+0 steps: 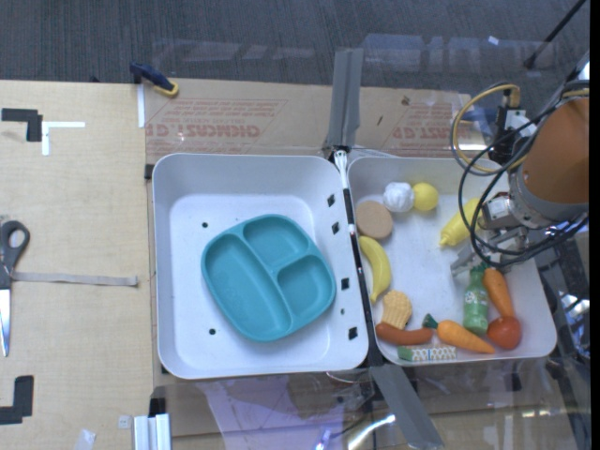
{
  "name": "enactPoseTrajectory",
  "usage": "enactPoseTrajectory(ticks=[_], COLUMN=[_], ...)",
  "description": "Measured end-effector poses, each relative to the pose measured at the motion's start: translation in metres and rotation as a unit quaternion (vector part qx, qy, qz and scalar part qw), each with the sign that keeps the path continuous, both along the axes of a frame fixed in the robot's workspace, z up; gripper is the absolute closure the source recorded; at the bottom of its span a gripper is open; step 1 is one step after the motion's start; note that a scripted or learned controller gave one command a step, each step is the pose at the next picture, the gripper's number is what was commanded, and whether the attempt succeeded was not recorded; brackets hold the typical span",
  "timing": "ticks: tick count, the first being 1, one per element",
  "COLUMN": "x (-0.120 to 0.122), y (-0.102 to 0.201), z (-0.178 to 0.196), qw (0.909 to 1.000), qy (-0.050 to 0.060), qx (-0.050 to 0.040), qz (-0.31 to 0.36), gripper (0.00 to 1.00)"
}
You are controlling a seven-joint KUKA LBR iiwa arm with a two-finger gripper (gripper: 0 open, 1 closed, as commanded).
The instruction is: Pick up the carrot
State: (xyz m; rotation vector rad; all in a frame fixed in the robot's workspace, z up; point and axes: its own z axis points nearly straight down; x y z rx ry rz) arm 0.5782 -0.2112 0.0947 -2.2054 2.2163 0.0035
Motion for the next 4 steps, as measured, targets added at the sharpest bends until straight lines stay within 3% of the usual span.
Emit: enactPoseTrajectory(ticks=[1,2,3,4], x=[0.001,0.055,0.055,0.025], y=[0.0,0.083,0.083,0.033], z=[0.01,0.098,0.097,0.034], qw=[1.0,0.9992,0.9992,0.9998], qy=[-0.001,0.002,0.002,0.003], qx=[0.0001,-0.0042,-0.0041,-0.0051], qz=[-0.002,0.041,0.04,0.021], gripper=[1.0,1.0,0.0,0.0])
